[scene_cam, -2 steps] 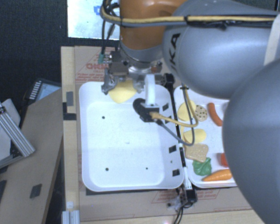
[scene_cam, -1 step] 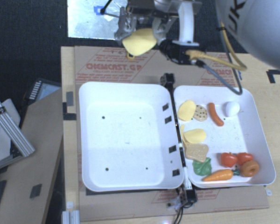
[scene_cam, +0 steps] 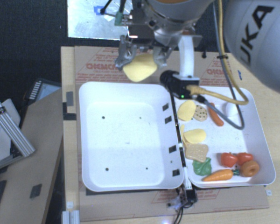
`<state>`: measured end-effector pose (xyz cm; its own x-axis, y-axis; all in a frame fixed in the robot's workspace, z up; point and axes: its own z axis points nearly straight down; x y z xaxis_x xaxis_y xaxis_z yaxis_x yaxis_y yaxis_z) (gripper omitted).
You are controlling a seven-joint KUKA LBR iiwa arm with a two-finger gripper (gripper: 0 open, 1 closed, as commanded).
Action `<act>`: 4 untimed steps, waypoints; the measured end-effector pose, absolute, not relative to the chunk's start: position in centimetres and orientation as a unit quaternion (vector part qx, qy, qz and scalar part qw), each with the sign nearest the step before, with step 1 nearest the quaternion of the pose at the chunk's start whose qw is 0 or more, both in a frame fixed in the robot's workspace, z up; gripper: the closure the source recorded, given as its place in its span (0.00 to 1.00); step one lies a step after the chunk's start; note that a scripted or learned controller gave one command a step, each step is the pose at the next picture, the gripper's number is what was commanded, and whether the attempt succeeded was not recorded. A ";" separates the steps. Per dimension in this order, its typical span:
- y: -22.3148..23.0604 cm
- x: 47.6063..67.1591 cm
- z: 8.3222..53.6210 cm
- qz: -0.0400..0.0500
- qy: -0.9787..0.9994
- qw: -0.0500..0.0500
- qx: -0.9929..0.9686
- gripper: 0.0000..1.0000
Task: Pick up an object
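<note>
My gripper [scene_cam: 141, 56] hangs above the far edge of the left bin [scene_cam: 126, 139], shut on a pale yellow rounded object [scene_cam: 140, 69] that sits between its two metal fingers. The object is lifted off the bench and hangs over the bin's back rim. The right bin [scene_cam: 259, 139] holds several toy foods: a yellow chip [scene_cam: 186, 110], a cookie [scene_cam: 200, 114], a small carrot [scene_cam: 215, 116], another yellow slice [scene_cam: 195, 136], a cracker [scene_cam: 197, 151], green leaf [scene_cam: 202, 166], tomatoes [scene_cam: 236, 158], a donut [scene_cam: 250, 168] and an orange carrot [scene_cam: 219, 175].
A black camera mount [scene_cam: 179, 85] with yellow cables [scene_cam: 224, 97] hangs over the divider between the bins. The grey arm body [scene_cam: 261, 27] fills the upper right. Cardboard [scene_cam: 93, 62] lies under the bins; a metal rail [scene_cam: 9, 129] stands at the left.
</note>
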<state>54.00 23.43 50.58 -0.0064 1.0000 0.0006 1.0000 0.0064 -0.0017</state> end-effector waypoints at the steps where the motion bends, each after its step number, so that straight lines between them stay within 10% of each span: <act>1: 23.4 53.2 53.1 -0.002 -0.709 0.000 -0.705 1.00; 2: 23.4 48.4 45.8 0.004 -0.709 0.002 -0.705 1.00; 3: 23.4 55.3 49.5 -0.003 -0.707 -0.002 -0.707 1.00; 4: 23.5 48.4 47.6 0.000 -0.709 0.001 -0.705 1.00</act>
